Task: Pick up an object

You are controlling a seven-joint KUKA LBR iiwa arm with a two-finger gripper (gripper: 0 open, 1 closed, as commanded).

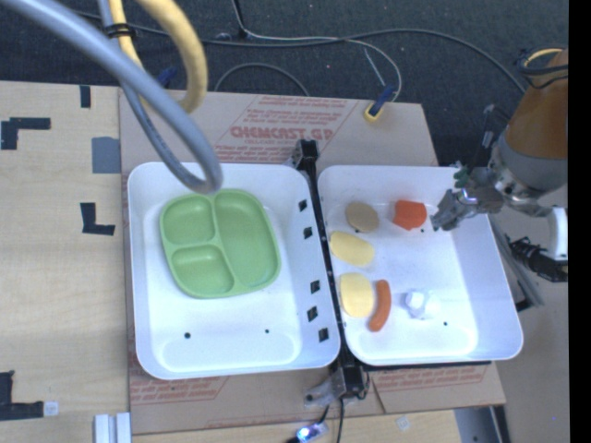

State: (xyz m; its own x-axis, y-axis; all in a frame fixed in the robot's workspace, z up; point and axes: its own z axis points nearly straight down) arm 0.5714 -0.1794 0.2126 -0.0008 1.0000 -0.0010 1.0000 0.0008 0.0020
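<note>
The gripper (450, 212) hangs over the right bin (480, 289), close to its far right side. I cannot tell how it is set. Just left of it sits a small orange block (410, 214). Nearer the front, an orange carrot (379, 305) lies with its long side running front to back, touching a yellow piece (355, 293).

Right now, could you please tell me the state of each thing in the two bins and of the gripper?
Green divided plate: flat in left bin.
Tan piece: lying in right bin.
Orange-red piece: lying loose, ungripped.
Two yellow pieces: lying loose.
Orange carrot-like piece: lying against the nearer yellow piece.
Small white object: lying loose.
Gripper: beside the orange-red piece.
</note>
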